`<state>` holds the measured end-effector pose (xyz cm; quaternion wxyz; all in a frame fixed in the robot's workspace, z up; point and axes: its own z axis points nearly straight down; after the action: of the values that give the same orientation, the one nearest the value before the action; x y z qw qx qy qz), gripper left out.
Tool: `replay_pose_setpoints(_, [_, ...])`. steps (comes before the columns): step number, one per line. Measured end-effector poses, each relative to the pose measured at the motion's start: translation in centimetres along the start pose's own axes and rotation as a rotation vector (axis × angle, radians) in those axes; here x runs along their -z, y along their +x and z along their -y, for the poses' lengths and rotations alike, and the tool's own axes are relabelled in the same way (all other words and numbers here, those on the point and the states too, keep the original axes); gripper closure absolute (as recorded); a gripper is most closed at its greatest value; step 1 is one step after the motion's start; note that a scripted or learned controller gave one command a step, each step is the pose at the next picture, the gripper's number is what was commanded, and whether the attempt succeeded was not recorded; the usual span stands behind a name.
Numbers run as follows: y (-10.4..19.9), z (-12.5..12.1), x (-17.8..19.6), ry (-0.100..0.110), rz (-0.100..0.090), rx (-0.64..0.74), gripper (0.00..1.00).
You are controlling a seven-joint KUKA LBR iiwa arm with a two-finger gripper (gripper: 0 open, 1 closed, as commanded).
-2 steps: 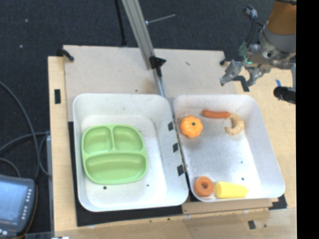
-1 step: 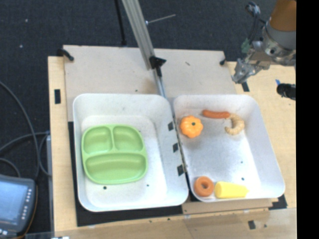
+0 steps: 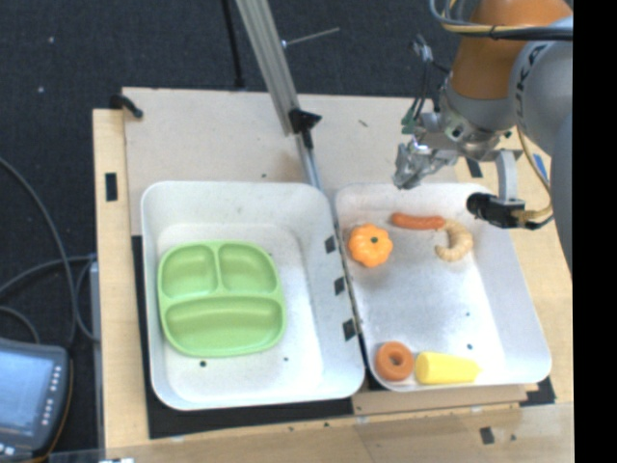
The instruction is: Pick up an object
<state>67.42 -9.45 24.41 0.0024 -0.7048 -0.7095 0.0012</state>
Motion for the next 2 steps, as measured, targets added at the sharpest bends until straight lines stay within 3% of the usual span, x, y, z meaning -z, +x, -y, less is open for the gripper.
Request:
replay_pose_setpoints(1, [-11.7,2.5,-9.3,0.001,0.005,-0.013,1.0])
replay_pose_setpoints(2, [-3.9,3.6,-12.4,-0.002,0.0,-0.001,1.0])
